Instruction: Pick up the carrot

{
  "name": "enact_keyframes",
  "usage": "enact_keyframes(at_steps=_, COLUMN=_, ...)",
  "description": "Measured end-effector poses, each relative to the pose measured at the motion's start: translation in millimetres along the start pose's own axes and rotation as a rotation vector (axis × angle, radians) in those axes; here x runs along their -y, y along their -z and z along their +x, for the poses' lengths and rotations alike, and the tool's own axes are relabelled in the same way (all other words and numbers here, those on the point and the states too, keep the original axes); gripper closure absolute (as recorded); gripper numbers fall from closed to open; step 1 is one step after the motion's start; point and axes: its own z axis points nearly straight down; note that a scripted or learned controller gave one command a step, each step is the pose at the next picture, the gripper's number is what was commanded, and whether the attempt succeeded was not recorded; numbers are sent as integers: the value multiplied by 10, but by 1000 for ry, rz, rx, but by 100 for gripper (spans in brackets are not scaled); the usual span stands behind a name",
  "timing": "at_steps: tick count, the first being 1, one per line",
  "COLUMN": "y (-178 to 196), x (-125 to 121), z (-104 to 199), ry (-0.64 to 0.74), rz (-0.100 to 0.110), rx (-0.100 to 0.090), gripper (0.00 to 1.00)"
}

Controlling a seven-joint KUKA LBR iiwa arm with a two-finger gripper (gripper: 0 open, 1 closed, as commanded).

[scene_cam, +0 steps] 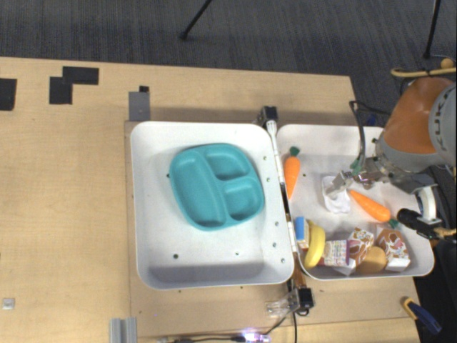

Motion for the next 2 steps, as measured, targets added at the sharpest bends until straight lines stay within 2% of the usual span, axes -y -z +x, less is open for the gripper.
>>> enact_keyframes(at_steps=1, y=-28, x=606, z=-310, ry=111, rz=-11, rx=4, gripper=0)
enact_keyframes(at_steps=2, y=131, x=539, z=-309, ry=110, rz=-28, rx=11, gripper=100)
